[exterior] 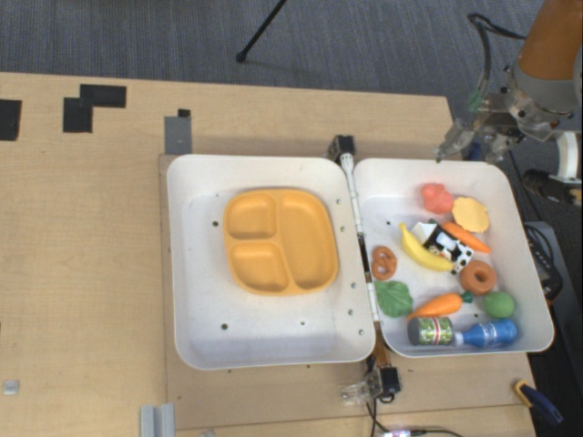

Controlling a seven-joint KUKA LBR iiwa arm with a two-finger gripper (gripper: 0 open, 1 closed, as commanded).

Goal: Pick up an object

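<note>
The gripper (474,139) hangs at the upper right of the camera view, over the far rim of the right bin (537,271), below the arm's orange band (551,44); nothing sits between its fingers, and how far they are parted cannot be told from this angle.

The objects all lie in the right bin; a pink lump (435,198) rests near the far wall, with a pale yellow round piece (471,214) just beside it to the right; a banana (424,249) runs its long axis diagonally from upper left to lower right, its curve bowed toward the bin's left side; a black-and-white toy (448,244) lies against it, and a carrot (467,238) slants across from upper left to lower right just beyond; a pretzel (383,262) lies close to the divider, and a green leaf (393,298) sits below it; a brown doughnut (477,278) rests right of the banana's lower end; a second carrot (438,305) points its tip toward the left and slightly down; a green ball (498,304) sits near the right wall; a bottle (463,333) lies on its side along the near wall, long axis nearly left to right, blue end to the right.

The left bin (200,335) holds a yellow divided plate (278,241), with two compartments at the far side and one at the near side; both bins stand on the wooden tabletop (82,271).
</note>
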